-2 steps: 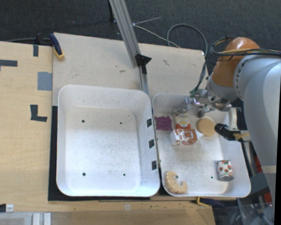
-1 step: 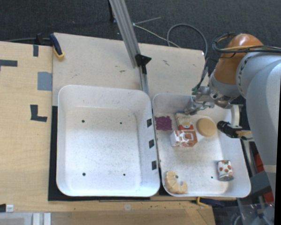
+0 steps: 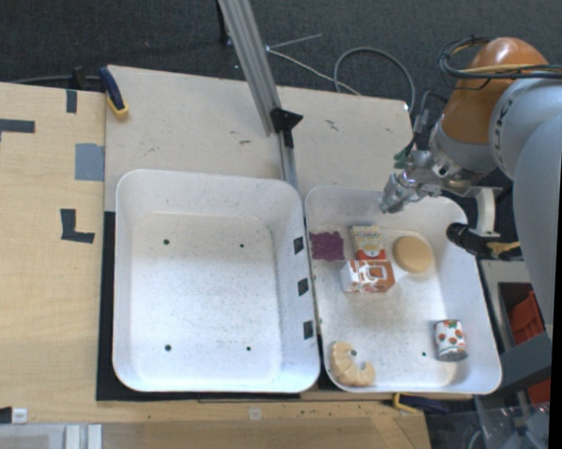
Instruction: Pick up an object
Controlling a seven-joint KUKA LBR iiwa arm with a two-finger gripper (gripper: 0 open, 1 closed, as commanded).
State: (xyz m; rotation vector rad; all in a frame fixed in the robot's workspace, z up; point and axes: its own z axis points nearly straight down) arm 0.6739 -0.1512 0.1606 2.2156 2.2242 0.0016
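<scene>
Scanning near edge: croissant-like pastry (image 3: 352, 365) lay at the front rim of the right bin (image 3: 480, 370), untouched.
Front right corner: small can with a red label (image 3: 450, 339) lay close to the rim, well apart from the gripper.
Bin centre: red-and-white carton (image 3: 369, 262) lay flat, with a purple piece (image 3: 327, 245) just beside it toward the left bin and a round tan bun (image 3: 414, 254) just beside it on the other side.
Left bin (image 3: 203, 280): sat alongside, touching the right bin along the shared edge.
Far rim: gripper (image 3: 396, 199) hung over the back edge of the right bin, near the carton and bun but apart from both.
Gripper state: nothing seen between the tips; opening too small and blurred to judge.
Progress: judged early, nothing lifted; choice of object, descent, closing and lift all left to do.
Background: table (image 3: 202, 121) stretched beyond the bins.
</scene>
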